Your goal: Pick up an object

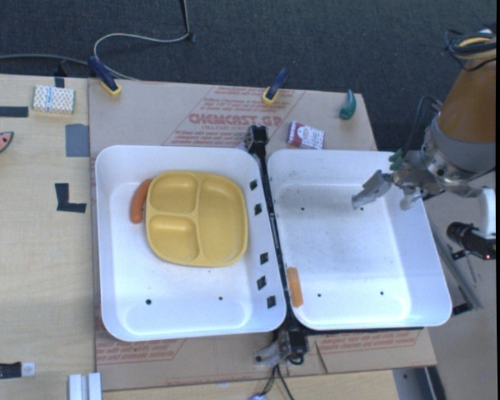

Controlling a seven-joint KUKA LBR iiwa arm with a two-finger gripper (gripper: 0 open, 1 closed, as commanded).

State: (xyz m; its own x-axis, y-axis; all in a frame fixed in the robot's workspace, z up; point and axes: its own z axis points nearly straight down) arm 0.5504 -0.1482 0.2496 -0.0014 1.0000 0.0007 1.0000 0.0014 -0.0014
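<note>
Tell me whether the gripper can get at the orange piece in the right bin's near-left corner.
Probably yes: the orange piece lies uncovered, though tight against the wall of the right bin, and the gripper hovers above.

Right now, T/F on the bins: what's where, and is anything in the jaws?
1. The yellow divided plate lies in the left bin. True.
2. An orange sausage-like piece lies against the plate's left edge. True.
3. The plate is in the right bin. False: left bin.
4. The gripper holds the small orange piece. False: that piece lies at the right bin's lower left corner, away from the gripper.
</note>
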